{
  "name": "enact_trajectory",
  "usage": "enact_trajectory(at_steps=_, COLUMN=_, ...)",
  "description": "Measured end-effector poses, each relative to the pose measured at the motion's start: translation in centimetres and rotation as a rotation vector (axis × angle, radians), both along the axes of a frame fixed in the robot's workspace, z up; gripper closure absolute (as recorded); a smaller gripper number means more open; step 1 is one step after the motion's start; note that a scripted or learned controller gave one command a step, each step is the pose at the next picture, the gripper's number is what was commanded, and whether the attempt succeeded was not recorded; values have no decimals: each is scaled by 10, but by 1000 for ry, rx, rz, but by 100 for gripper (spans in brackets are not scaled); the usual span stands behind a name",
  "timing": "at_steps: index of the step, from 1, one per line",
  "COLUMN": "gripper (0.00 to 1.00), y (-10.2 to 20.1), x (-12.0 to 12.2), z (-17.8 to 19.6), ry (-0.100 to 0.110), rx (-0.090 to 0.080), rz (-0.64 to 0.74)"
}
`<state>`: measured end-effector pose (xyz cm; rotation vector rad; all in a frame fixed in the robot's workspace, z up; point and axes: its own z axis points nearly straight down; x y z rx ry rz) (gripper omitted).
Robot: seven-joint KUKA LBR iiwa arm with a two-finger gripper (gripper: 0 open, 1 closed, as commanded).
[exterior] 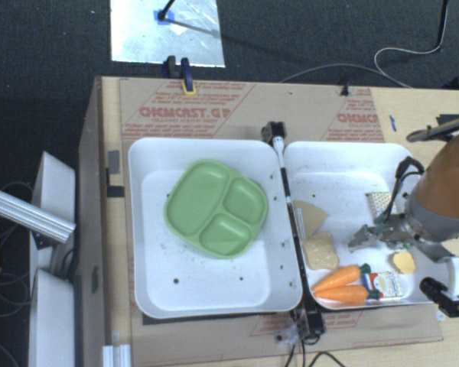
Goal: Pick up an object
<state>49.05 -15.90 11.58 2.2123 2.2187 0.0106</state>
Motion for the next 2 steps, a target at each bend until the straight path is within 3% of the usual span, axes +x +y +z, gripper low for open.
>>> enact_trajectory(at_steps=1, gripper=0, y=56, x=-2, z=-29, ry=4, rx=1, rz=0)
enact_trajectory(at_steps=2, gripper=0, y=60, x=99, z=-28, ry=0, rx=0, rz=1)
